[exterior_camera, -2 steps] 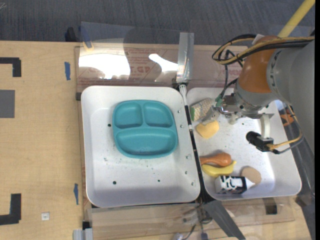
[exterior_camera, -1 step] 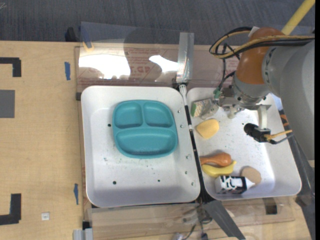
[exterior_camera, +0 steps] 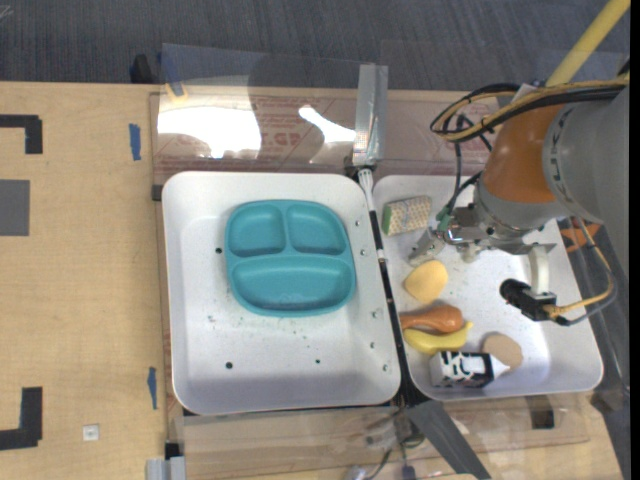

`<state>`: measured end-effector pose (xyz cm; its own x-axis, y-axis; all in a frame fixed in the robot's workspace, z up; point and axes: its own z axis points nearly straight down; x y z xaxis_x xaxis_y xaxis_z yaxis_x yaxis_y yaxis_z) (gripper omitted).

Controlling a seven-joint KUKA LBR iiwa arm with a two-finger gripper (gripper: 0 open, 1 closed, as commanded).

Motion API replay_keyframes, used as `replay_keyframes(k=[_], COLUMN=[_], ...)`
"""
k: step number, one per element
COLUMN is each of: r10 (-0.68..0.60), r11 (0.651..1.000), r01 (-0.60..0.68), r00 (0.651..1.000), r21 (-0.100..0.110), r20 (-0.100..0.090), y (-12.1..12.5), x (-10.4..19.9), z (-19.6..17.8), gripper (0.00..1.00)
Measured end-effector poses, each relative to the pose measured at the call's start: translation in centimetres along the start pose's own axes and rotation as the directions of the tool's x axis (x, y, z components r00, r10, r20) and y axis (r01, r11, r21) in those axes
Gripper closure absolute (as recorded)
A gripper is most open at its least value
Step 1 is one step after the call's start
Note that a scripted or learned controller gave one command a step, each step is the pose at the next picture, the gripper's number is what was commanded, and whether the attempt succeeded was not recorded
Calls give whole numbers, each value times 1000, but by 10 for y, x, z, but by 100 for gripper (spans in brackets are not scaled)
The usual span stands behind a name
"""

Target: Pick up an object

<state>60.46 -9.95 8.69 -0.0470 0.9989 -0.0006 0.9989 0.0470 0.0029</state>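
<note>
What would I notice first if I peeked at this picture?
Probably the big teal plate lying in the left bin. Next, the grey arm with its orange band, its gripper hanging over the right bin, where a yellow banana and other small things sit.

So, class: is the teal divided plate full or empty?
Empty. All three compartments of the teal plate show bare teal, with nothing in them.

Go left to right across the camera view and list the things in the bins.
Teal divided plate → speckled sponge → black-and-white toy → beige round piece. The yellow and orange pieces overlap these in the order, so they are left out.
</note>
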Motion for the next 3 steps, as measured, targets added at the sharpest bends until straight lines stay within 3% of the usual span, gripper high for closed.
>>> replay_keyframes(k=[1,2,3], r10=[-257,-383,-653], r11=[966,924,758], r01=[257,383,653], r00=[966,924,758], r21=[-2,3,-1], r20=[0,-3,1], y=[-43,-109,-91], x=[67,57,19], z=[-100,-98,-98], gripper=[0,0,0])
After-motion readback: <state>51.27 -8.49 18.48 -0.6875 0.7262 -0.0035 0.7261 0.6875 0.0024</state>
